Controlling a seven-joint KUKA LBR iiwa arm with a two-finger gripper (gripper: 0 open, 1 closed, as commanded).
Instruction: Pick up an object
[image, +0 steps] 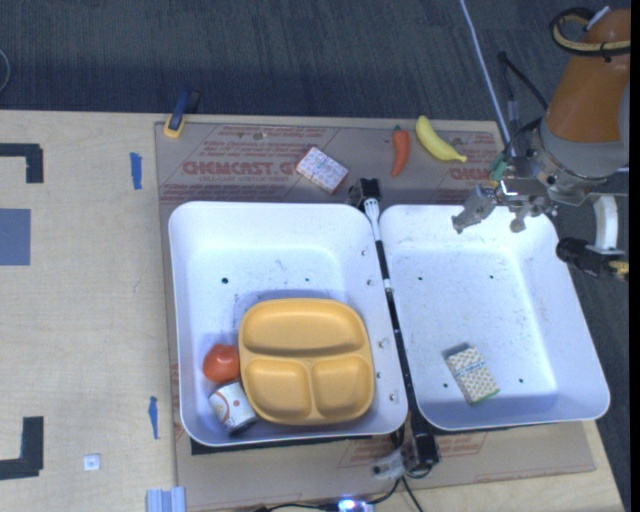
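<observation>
Camera view, oblique from above: the bench (80, 300) carries two white bins side by side. The left bin (200, 240) holds a yellow divided tray (305, 360), a red-orange ball (220, 362) and a small white can (231, 405), all packed close at its near end. The right bin (500, 290) holds one small patterned box (472, 374), lying apart from the walls and so the easier target. A sound pick would centre the claw (490, 212) above the box, align the fingers across its narrow side, then descend vertically. The claw hangs over the far edge of the right bin, well apart from the box; its fingers appear spread, though small at this scale, with nothing between them.
</observation>
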